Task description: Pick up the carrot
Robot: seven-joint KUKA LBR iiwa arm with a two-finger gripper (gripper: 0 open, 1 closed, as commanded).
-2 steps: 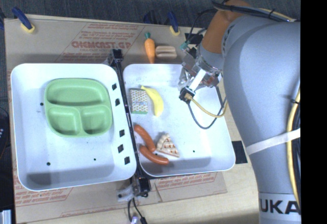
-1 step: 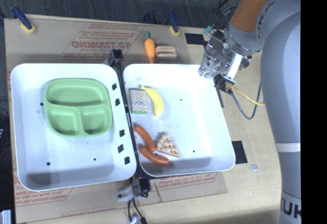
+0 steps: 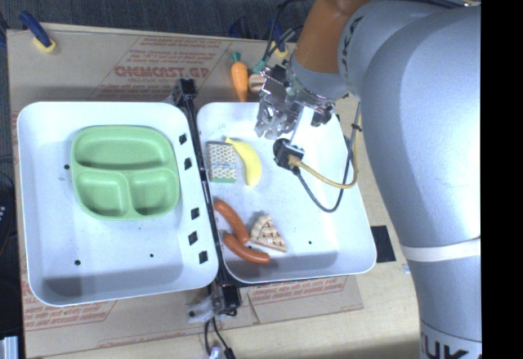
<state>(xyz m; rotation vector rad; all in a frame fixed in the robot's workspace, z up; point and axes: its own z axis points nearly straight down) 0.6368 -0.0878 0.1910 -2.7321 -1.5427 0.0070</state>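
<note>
The carrot (image 3: 239, 79), orange with a small green top, lies on the cardboard just beyond the far rim of the right bin (image 3: 347, 218), outside it. My gripper (image 3: 270, 124) hangs over the far part of the right bin, a little to the right of the carrot and nearer the camera, apart from it. Nothing shows in its grasp. A cable loops down from the wrist over the bin floor.
In the right bin lie a yellow banana (image 3: 250, 162), a checkered packet (image 3: 221, 162), two sausages (image 3: 231, 219) and a waffle-like piece (image 3: 268, 234). The left bin (image 3: 41, 251) holds a green divided plate (image 3: 124, 170). A blue clamp (image 3: 37, 31) sits at the far left.
</note>
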